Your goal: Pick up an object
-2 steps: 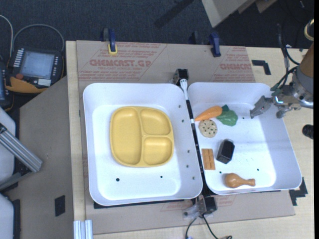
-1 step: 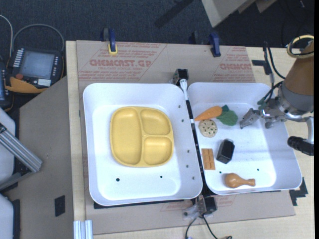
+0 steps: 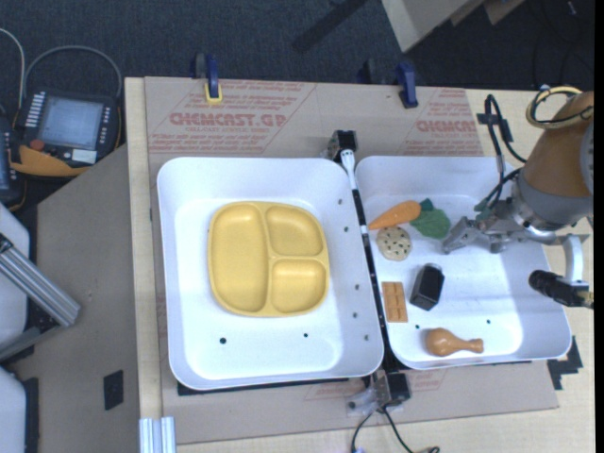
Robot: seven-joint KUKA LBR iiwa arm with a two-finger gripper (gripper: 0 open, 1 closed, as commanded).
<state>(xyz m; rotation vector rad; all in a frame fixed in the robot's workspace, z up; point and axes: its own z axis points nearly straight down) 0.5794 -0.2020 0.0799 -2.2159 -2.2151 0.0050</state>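
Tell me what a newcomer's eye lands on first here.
The yellow divided plate fills the middle of the left bin. In the right bin, toy foods cluster at its left side: a carrot, cookie and drumstick. The gripper reaches in from the right.

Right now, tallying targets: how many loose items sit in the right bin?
5: carrot with green top at back left, cookie below it, black block center, wafer left, drumstick front.
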